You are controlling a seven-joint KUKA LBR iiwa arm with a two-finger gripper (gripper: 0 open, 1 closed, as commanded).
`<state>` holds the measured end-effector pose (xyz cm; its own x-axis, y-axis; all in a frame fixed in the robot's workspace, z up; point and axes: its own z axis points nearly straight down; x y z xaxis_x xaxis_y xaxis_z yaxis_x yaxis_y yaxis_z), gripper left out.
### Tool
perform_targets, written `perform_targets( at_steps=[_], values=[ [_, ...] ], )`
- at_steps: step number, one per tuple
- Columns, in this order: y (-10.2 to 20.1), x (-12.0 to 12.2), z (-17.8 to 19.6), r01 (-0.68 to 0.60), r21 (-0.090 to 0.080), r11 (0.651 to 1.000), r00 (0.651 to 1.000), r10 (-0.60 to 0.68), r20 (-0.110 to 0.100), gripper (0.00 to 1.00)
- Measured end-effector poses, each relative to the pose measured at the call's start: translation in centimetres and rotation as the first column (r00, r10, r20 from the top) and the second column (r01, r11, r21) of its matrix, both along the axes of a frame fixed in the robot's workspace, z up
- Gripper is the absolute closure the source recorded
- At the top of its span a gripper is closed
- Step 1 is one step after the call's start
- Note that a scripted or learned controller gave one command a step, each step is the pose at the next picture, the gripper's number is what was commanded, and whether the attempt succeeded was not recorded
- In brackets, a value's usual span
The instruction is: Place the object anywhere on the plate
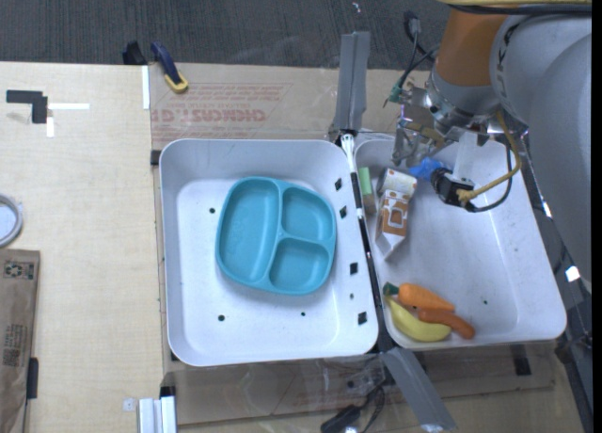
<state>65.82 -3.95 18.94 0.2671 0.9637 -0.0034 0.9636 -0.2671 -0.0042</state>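
Surface: pale wood point(75, 233) is seen under two white bins set side by side, with dark floor behind.
Carton: a small white and brown carton point(395, 213) is seen lying in the right bin point(508, 271), near its left wall and towards the far end.
Carton relative to hand: the carton is placed just below and slightly left of the hand point(414, 144) in the view; contact between them cannot be made out.
Hand: it is seen at the far end of the right bin, under the orange band; whether it is spread or pressed together cannot be told.
Other items: a banana point(419, 326) and a carrot point(437, 307) are seen touching at the near left corner of the right bin.
Plate: a blue divided plate point(277, 233) is seen in the middle of the left bin point(188, 328), well apart from the carton.
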Motion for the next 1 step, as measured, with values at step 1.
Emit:
perform_targets(
  at_steps=[1],
  values=[
    [6.57,-2.75,6.12,0.025,0.001,1.000,1.000,-0.025,0.003,1.00]
  ],
)
